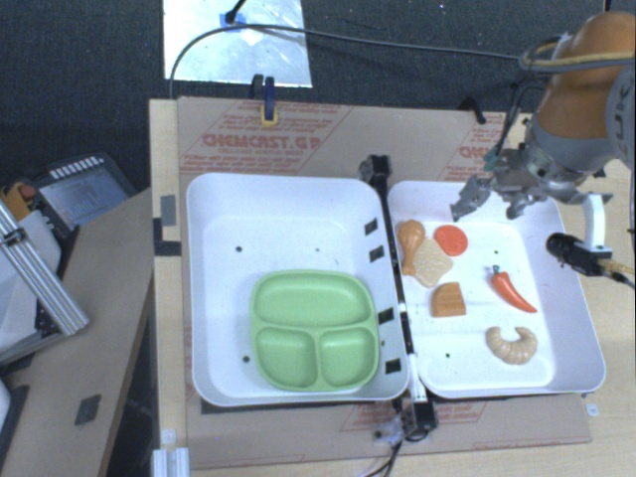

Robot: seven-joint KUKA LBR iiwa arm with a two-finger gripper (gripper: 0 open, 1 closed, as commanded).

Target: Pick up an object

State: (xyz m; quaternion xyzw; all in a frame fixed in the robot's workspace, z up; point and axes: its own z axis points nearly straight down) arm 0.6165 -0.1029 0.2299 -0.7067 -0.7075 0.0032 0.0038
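The two-finger claw (494,199) hangs over the far edge of the right shallow white bin (571,361), below the grey arm with its orange band (593,53). Its two dark fingers (469,201) are spread apart, one toward the bin's middle and one toward the right rim. Nothing sits between the fingers, and they appear clear of every item in the bin.

Contents of the right bin:
- A tan drumstick-shaped toy (408,238) lies near the left wall, just beside the divider between the bins.
- A red round tomato-like piece (450,239) lies just beside the drumstick, nearest to the claw.
- A pale beige bread-like slice (431,263) touches the drumstick and sits just in front of the red round piece.
- An orange wedge-shaped block (448,300) lies nearer the front, close to the slice.
- A red chilli pepper with a green stem (511,288) lies toward the right side, tilted.
- A tan curled croissant-shaped piece (512,344) lies near the front right corner.

The left shallow white bin (224,227) carries a green three-compartment plastic plate (313,328) at its front right area
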